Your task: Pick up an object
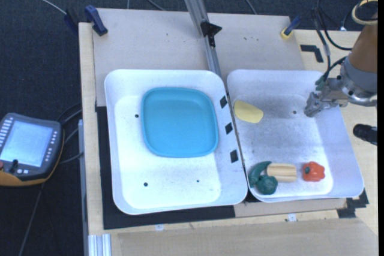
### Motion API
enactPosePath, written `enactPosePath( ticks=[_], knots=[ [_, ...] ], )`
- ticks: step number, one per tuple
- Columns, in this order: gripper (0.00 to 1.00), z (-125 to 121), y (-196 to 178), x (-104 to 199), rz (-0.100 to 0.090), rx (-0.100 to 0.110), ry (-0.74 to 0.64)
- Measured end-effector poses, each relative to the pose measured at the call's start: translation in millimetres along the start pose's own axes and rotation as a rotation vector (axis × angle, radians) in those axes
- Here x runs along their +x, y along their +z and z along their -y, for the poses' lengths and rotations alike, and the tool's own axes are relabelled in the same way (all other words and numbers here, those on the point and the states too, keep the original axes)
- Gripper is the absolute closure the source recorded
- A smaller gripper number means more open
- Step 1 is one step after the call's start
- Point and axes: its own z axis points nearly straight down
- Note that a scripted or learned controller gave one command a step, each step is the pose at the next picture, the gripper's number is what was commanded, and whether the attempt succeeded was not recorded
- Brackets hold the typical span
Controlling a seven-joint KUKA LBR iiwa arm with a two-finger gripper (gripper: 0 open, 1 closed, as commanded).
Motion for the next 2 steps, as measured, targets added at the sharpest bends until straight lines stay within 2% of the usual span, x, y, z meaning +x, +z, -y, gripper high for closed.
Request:
enactPosePath(
  ticks=[1,2],
  knots=[
    [1.00,-2.2,-63.5,-1.9,0.001,-0.004,0.000],
    [1.00,-2.4,-65.3,-1.8,-0.001,0.001,0.000]
  ],
)
